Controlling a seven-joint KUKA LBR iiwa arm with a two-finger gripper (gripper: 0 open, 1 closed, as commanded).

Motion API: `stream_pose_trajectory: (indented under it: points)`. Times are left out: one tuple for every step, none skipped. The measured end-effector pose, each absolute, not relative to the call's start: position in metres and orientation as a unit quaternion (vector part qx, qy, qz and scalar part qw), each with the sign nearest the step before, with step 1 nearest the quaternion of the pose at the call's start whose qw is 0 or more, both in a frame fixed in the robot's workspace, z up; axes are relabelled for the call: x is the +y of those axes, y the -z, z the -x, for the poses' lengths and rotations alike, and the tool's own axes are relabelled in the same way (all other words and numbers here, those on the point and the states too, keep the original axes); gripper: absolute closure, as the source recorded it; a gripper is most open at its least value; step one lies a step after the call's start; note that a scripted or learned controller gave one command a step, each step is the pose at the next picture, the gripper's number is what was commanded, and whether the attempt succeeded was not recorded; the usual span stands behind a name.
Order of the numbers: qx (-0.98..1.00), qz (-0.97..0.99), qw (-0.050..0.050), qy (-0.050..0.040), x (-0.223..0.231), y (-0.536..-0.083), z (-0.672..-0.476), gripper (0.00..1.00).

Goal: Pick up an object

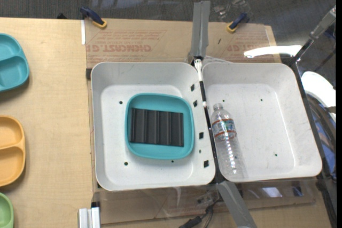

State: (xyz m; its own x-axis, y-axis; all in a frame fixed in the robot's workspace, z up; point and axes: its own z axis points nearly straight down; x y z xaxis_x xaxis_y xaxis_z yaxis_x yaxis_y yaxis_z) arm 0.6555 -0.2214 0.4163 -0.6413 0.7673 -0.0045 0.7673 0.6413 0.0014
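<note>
Two white bins sit side by side on a sheet of cardboard (pixel 139 42) laid over the pale wooden bench (pixel 48 93). The right bin (pixel 267 125) holds a clear plastic bottle (pixel 224 139) lying on its side close along the bin's left wall. Its cap points toward the far side, its base lies near the near wall, and a red and blue label wraps its upper half. The left bin (pixel 107 168) holds a teal tray (pixel 160 100) resting flat near the middle of the floor, with a dark ribbed insert (pixel 157 127) filling its well. Bottle and tray are apart, with the bins' meeting walls between them. A grey strip (pixel 201 29) runs away from the seam between the bins across the cardboard. Two blue clamps with yellow tips grip the cardboard's far edge, one at the left (pixel 93 17) and one at the right (pixel 236 21). On the bench well left of the bins, cut by the picture's edge, lie a teal plate (pixel 10 64), an orange plate (pixel 9 149) nearer, and a bit of a green plate (pixel 4 212) at the corner.
</note>
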Motion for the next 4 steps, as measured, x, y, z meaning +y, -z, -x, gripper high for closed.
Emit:
stream_pose_trajectory:
  points:
    - [0.936,-0.353,0.001,0.0004,-0.221,-0.376,-0.657,0.0]
    - [0.944,-0.33,0.0,0.0005,-0.221,-0.35,-0.648,0.0]
    - [0.947,-0.321,0.001,0.0005,-0.222,-0.309,-0.582,0.0]
    - [0.978,-0.21,0.002,0.0001,-0.221,-0.29,-0.613,0.0]
